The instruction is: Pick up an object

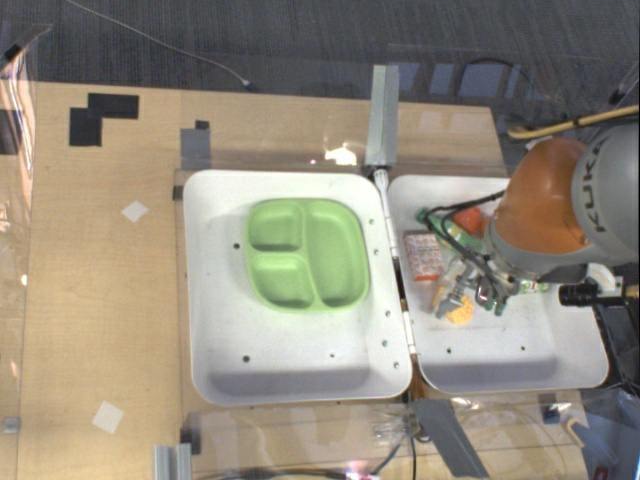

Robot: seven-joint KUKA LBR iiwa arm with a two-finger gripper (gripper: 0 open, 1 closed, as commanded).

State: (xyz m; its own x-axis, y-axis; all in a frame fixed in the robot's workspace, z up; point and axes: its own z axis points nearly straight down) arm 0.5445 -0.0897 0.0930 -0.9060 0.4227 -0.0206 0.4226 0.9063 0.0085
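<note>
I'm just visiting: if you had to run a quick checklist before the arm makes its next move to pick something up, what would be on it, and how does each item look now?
1. Gripper is over the right bin: ok.
2. Something to pick lies near it: ok, a yellow piece lies just below the gripper and a red-and-white packet to its left.
3. An object is already between the fingers: cannot tell.
4. Green divided tray in the left bin is out of the way: ok.
5. Things under the arm's orange band: cannot tell, hidden.

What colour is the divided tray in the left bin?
Light green: the three-compartment plastic tray, clearest in the camera view.
</note>
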